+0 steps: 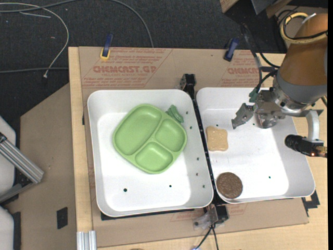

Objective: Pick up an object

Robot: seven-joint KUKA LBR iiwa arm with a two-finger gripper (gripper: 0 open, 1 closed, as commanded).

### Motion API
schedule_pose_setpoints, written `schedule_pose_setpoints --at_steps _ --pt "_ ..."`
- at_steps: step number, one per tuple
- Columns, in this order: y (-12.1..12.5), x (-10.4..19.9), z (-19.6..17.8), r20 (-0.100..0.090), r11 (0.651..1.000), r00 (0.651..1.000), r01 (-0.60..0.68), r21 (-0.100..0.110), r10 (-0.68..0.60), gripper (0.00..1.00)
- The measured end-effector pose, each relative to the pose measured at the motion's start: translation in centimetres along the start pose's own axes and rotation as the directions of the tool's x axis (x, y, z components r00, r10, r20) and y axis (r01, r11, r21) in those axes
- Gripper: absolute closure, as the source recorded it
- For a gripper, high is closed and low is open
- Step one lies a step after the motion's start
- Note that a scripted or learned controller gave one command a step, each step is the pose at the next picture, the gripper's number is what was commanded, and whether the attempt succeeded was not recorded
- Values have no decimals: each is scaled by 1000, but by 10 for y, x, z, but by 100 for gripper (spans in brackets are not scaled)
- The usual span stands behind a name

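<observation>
**Two white bins, four things inside them**

Two shallow white bins sit side by side on a brown cardboard sheet (135,64). The left bin (104,191) holds one green plate (150,138), made of smooth plastic, with rounded corners and three compartments. Touching the upper right corner of this plate lies one small dark green piece (176,114); it is too small to tell what it is, maybe a leaf-shaped toy.

The right bin (291,184) holds two things. One is a pale tan, squarish flat piece (217,138) with soft corners, like a slice of bread, lying just right of the green plate across the wall between the bins. The other is a round, dark brown disc (229,185) with a rough surface, to the lower right of the plate, at the near edge of its bin.

The gripper (257,116) hangs over the far part of the right bin, to the right of the plate and above the tan piece. Its grey fingers (240,116) are spread apart and nothing is between them.
</observation>
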State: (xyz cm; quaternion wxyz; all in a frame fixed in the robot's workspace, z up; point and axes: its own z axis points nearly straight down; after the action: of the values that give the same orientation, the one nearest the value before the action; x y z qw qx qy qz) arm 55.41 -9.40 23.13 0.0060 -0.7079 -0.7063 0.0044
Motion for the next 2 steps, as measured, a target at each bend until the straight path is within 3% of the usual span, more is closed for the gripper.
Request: schedule_pose_setpoints --at_steps 1,2 --pt "2 0 -6 1 1000 1000 2 -13 -2 0" --pt "2 7 36 1 1000 1000 2 -12 -2 0"
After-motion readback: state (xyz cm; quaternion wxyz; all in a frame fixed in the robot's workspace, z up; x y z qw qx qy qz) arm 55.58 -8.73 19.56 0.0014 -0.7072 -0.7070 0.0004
